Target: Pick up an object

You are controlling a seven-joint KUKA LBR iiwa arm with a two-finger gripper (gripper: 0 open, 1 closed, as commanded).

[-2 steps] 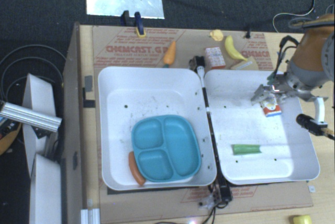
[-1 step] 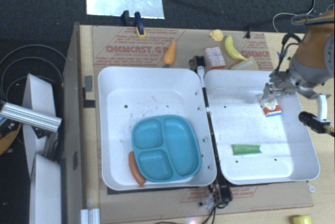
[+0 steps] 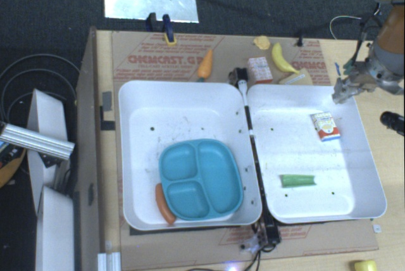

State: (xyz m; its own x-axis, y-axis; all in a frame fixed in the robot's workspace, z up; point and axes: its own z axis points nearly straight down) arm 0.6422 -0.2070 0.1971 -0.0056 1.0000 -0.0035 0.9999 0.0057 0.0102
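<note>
In the right bin (image 3: 354, 200) lie a small white and red carton (image 3: 324, 125) toward the back and a green stick-shaped object (image 3: 297, 180) near the middle front. The left bin (image 3: 136, 111) holds a blue divided plate (image 3: 200, 178) with an orange sausage-like piece (image 3: 164, 203) beside its front left edge. My gripper (image 3: 345, 89) hangs at the right bin's back right corner, above the rim and up and to the right of the carton. Nothing shows between its tips.
Behind the bins on the cardboard lie an orange carrot (image 3: 205, 64), a small box (image 3: 259, 69), a yellow banana (image 3: 281, 58) and a yellow scrap (image 3: 261, 42). A black divider (image 3: 250, 130) runs between the bins. Metal rails and cables stand at the left.
</note>
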